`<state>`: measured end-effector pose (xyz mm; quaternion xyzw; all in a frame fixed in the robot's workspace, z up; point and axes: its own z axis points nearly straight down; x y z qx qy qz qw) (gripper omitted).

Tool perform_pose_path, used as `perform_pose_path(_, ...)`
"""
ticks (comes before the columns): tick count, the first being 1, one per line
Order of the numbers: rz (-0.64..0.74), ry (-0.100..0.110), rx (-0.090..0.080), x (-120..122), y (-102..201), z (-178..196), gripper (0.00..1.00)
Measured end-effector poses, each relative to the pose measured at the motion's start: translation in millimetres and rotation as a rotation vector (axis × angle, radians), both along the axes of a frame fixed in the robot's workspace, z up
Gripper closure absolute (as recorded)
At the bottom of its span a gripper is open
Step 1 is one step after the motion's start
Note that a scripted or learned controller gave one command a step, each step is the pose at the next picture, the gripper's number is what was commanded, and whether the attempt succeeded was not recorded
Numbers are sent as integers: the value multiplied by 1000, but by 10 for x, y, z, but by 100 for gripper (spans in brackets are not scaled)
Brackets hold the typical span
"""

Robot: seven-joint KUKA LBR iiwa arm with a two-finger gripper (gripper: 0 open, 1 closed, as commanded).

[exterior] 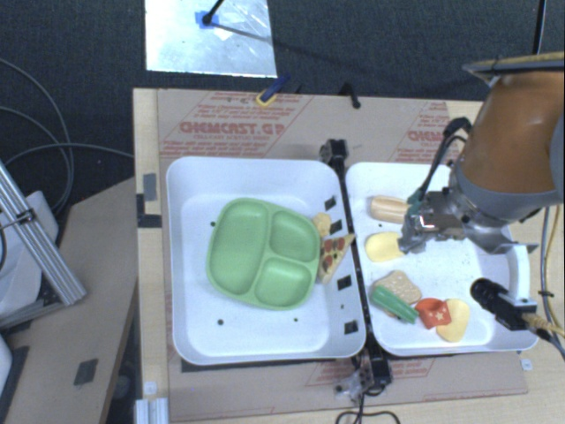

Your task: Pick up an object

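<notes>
gripper (413,233) above yellow piece (382,247) (right bin (441,347)) | finger state unclear | bare floor rightward

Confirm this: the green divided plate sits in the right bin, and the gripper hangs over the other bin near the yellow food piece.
Wrong bin. The camera view shows the green divided plate in the left bin; the gripper hangs over the right bin near the yellow food piece.

Two bins (190,263), one plate (263,253), perhaps seven foods (395,287).
</notes>
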<state>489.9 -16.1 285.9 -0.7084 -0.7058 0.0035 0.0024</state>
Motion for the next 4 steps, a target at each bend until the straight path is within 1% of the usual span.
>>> perform_pose_path(1,13,-17,4,136,568,621,100)
perform_pose_path(2,5,-10,2,-33,554,416,100)
perform_pose_path(3,12,-17,4,201,980,921,100)
perform_pose_path(4,5,6,0,59,1143,-614,100)
